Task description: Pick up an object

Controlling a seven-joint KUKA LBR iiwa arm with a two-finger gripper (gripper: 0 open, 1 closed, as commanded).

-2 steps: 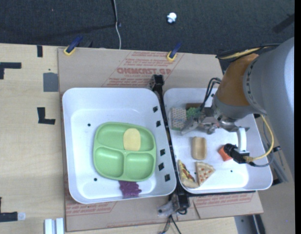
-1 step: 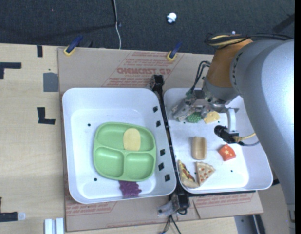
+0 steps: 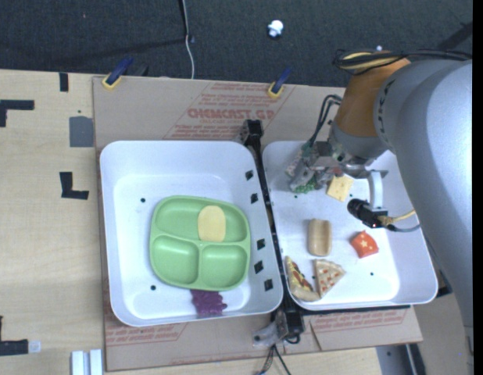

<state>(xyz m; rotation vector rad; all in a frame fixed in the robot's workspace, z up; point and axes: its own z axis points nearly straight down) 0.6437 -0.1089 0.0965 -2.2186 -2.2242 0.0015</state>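
Reaching into far-left corner of right bin (image 3: 413,287), gripper (image 3: 308,174) hovering over small green item (image 3: 305,186), prob. the pick target; jaw state: can't tell. Yellow cheese piece (image 3: 339,187) lying just right, crowding approach.

Light is even and fairly bright, seemingly from overhead, though the source itself cannot be made out. The two white bins (image 3: 116,209) are nearly washed out, their walls showing only faint grey shading. Left of the gripper (image 3: 306,174) the green tray (image 3: 179,248) casts almost no shadow. Just beneath the fingers a soft dark patch lies on the bin floor. The frame is low in resolution and slightly soft; the grey arm (image 3: 437,131), right of the fingers, looks blurred and featureless.
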